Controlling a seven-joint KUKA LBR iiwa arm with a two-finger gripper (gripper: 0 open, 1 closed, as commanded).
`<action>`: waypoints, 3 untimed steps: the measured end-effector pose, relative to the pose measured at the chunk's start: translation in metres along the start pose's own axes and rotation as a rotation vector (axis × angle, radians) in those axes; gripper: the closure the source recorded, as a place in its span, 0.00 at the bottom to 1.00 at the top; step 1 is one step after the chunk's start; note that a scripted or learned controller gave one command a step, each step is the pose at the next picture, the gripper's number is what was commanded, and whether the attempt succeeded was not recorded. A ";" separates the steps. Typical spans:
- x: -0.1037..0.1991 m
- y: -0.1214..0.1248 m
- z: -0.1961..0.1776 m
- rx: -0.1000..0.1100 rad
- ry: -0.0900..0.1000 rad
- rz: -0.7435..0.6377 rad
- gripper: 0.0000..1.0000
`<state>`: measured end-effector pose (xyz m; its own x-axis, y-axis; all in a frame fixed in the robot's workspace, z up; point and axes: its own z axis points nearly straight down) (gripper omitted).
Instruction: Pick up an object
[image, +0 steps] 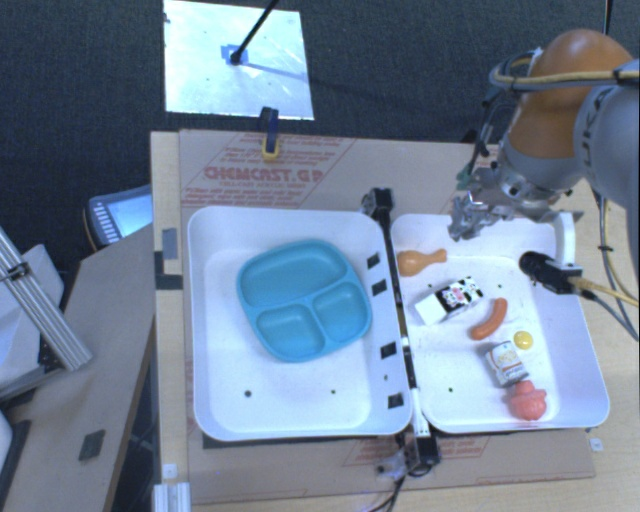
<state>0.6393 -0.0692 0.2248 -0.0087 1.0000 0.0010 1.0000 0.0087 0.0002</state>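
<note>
A: Near edge first, right bin (590, 400)?
B: Pink toy (527, 401) by the front rim, small can (506, 362) just behind it, nearly touching. Yellow bit (524, 341) next up, then the sausage (489, 318) on a slant, mid-bin.
A: Room around them?
B: Tight at front right; bare floor on the bin's front left, along the divider.
A: Further back?
B: Black-and-white carton (450, 298), then an orange drumstick (420, 261) near the far left corner (apart from both walls).
A: Left bin (215, 400)?
B: Blue divided plate (303, 298) in the middle, w/ white margin all round.
A: Gripper (464, 222)?
B: Over the right bin's far rim, just beyond the drumstick, nothing betw. the fingers. Wide or narrow, can't tell.
</note>
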 end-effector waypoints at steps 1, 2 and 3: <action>0.042 -0.019 0.007 0.001 0.000 0.001 1.00; 0.093 -0.039 -0.005 0.000 0.001 -0.001 1.00; 0.142 -0.052 -0.011 0.000 0.001 -0.002 1.00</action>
